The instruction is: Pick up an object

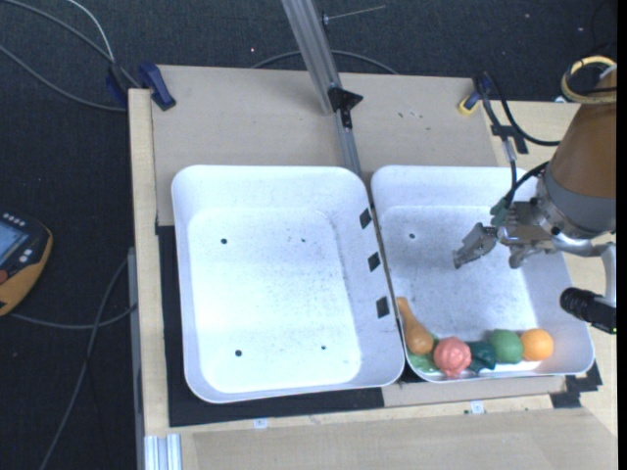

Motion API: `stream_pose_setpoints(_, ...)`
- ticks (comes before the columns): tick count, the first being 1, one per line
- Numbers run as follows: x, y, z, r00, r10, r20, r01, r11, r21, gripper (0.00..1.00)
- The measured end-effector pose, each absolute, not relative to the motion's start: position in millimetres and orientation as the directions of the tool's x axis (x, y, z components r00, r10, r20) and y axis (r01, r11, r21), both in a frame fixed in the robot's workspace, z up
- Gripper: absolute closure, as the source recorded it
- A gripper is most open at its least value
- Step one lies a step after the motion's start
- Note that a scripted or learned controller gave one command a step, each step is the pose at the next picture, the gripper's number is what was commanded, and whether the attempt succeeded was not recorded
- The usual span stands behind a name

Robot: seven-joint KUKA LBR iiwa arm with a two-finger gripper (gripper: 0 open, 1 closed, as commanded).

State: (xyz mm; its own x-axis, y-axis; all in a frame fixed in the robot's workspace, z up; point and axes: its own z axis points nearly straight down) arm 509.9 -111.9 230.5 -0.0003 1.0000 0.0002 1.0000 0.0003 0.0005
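My gripper (488, 257) hangs over the middle of the right bin (431, 199), its two fingers spread apart and open with nothing between them. Several toy pieces lie along that bin's near edge, well below the gripper: an orange carrot-like piece (416, 332), a pink ball (452, 355), a small teal piece (484, 358), a green piece (506, 345) and an orange ball (537, 343). The gripper touches none of them.
The left bin (196, 194) sits beside the right one, joined by black clips (374, 260). A slanted metal pole (312, 42) rises at the back centre. Cables (505, 125) run along the bench's back right.
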Motion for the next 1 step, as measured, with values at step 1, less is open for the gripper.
stream_pose_setpoints(1,518.4,-185.2,318.0,0.004,1.0,-0.003,1.0,-0.004,0.006,0.0)
